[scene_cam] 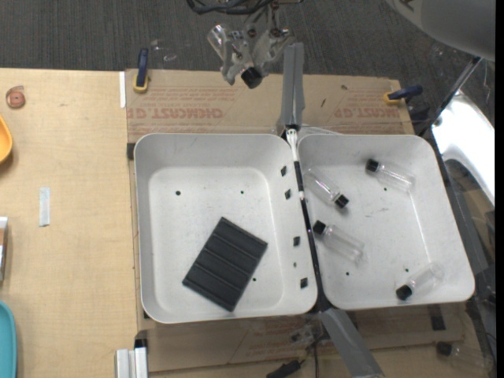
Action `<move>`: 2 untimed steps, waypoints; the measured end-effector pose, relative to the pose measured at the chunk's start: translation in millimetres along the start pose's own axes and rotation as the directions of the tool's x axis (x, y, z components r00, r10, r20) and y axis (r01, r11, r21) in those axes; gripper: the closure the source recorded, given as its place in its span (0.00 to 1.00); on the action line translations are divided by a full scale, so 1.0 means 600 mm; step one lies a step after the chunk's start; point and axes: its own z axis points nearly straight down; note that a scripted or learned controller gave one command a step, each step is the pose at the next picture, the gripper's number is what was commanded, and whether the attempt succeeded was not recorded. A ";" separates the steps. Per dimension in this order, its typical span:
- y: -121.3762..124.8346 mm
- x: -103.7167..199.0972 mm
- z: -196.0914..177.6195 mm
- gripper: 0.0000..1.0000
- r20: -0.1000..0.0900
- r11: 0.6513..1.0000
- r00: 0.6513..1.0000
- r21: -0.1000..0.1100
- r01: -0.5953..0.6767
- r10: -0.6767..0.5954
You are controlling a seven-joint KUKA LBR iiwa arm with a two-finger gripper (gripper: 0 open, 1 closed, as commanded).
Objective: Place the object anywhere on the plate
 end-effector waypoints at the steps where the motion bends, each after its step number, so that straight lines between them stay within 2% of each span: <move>1: -0.003 0.003 -0.014 1.00 0.005 1.000 1.000 0.001 -0.008 0.008; 2: 0.002 -0.027 0.030 1.00 -0.007 0.931 0.931 -0.010 0.365 -0.365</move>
